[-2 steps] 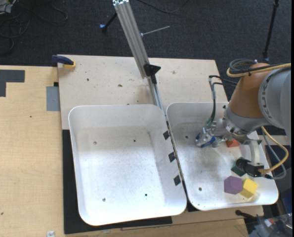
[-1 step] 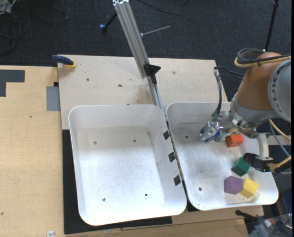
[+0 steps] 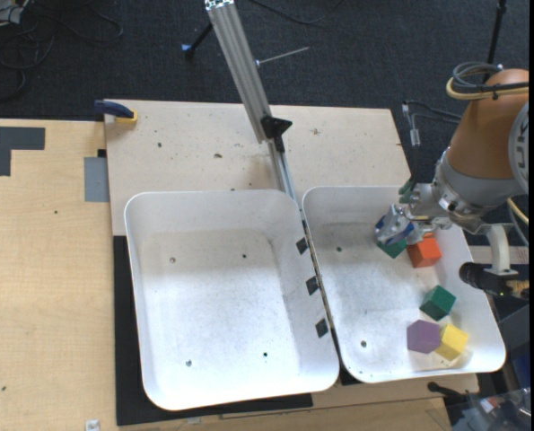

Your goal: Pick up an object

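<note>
Gripper (image 3: pixel 394 232) low in right bin (image 3: pixel 356 348), finger state unclear, orange block (image 3: pixel 424 252) just lower right

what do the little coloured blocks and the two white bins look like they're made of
The small orange cube, green cube, purple cube and yellow cube: matte, likely foam or painted wood, no shine. The shallow white bins: probably moulded plastic, with smooth rounded rims.
</note>
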